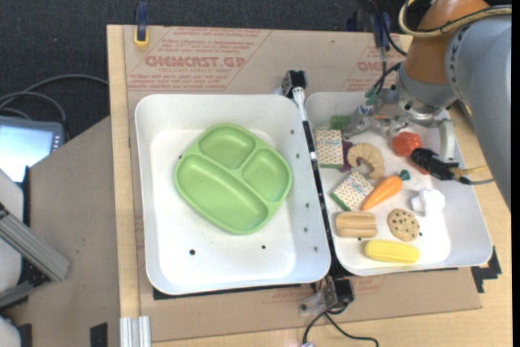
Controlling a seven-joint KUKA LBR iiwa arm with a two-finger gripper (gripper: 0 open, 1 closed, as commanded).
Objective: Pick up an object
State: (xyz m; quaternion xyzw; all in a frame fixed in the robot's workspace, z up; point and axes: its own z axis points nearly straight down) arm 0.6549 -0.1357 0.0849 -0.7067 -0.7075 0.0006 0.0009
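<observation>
Reaching in from the right, the grey arm [479, 53] with its orange band hangs over the far end of the right bin [475, 244], and its tool [390, 119] sits low among the toy food there; whether its parts are apart or together I cannot tell. Just beside the tool lie a red tomato [405, 144] and a brown pretzel-like ring [367, 159]. Nearer the front of that bin are an orange carrot [382, 192], a tan bread log [356, 224], a round cookie [402, 224] and a yellow corn cob [392, 251]. Two small printed packets [329, 147] lie against the bin's left wall. The left bin [154, 199] holds a green divided plate [234, 177]. Both bins rest on the bench [195, 53].
</observation>
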